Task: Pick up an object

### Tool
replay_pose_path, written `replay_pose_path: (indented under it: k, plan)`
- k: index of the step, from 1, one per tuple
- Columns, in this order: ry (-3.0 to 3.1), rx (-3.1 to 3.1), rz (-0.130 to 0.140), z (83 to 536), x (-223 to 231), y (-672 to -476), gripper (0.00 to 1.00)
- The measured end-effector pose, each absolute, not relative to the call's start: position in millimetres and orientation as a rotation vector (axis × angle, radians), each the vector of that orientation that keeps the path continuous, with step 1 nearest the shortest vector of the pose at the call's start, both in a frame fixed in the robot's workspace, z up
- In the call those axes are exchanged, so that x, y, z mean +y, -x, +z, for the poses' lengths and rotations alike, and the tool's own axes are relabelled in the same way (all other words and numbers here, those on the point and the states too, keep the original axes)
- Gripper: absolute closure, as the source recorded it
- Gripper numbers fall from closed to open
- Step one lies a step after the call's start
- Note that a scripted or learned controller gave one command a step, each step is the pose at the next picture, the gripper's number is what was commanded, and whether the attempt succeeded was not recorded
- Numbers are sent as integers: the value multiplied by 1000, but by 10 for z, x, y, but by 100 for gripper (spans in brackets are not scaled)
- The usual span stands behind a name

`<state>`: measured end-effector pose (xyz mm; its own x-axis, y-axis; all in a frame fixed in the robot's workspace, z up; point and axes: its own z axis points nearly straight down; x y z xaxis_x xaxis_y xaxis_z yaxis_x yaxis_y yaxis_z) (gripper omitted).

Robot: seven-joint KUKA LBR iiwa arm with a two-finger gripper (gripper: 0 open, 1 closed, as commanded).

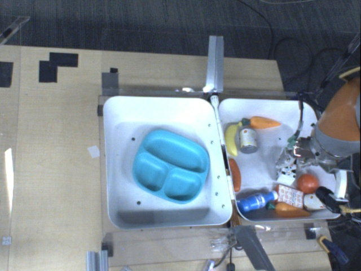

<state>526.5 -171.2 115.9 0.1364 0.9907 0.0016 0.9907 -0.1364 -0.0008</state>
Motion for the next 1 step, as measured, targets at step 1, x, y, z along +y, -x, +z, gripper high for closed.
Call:
replay_pose_path:
  k: [1]
  plan:
    - [2404,-2023,0,2202,-941,-5377,100]
